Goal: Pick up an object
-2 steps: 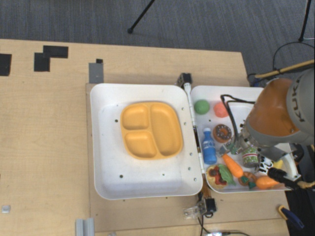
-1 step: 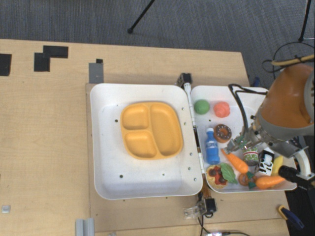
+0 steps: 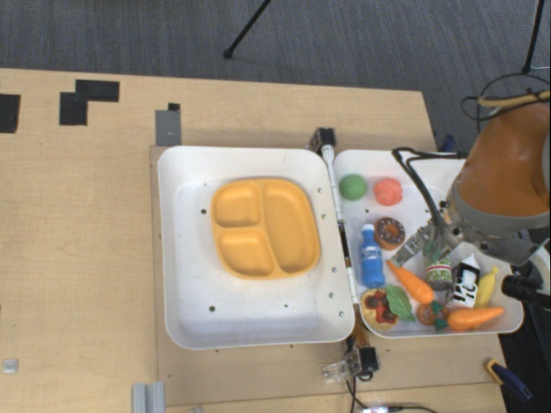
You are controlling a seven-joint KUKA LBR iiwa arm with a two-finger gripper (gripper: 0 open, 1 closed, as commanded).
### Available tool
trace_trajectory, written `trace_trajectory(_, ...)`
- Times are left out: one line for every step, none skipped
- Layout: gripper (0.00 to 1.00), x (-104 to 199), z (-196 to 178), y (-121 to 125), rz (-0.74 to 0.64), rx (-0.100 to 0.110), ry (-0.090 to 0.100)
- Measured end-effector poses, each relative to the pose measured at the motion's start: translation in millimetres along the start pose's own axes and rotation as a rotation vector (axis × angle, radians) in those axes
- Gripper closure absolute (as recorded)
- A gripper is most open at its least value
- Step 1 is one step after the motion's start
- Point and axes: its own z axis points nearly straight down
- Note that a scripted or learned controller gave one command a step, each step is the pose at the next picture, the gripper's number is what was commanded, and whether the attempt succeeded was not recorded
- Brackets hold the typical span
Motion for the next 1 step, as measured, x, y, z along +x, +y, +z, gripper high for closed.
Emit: trace_trajectory(1.00,-16.4,-16.9,-13.1,-0.567,0.000,0.000)
